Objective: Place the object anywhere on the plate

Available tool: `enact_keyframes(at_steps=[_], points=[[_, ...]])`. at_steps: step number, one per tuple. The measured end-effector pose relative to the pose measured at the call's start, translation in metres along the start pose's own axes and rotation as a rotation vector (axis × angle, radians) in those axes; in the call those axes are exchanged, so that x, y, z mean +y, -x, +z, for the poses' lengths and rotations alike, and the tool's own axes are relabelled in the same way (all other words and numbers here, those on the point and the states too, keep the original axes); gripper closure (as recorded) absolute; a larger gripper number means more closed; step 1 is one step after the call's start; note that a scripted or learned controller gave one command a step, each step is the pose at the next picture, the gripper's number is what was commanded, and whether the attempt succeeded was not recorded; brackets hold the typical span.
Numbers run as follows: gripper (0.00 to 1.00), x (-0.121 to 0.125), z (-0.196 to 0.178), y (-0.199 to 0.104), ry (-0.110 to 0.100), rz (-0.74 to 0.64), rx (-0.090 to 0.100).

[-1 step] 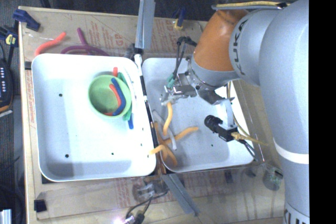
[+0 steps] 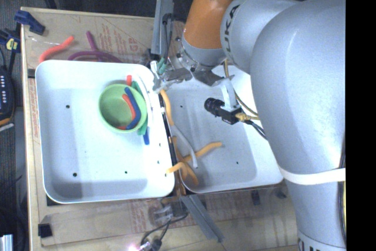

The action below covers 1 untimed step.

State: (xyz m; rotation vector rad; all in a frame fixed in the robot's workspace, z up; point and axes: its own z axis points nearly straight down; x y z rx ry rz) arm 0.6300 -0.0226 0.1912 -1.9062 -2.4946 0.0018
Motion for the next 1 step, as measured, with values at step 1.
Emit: enact_keyframes(at_steps=[1], points=[[0.0,0.0,-0.0001,-0.0001,0.0,0.0,0.0]])
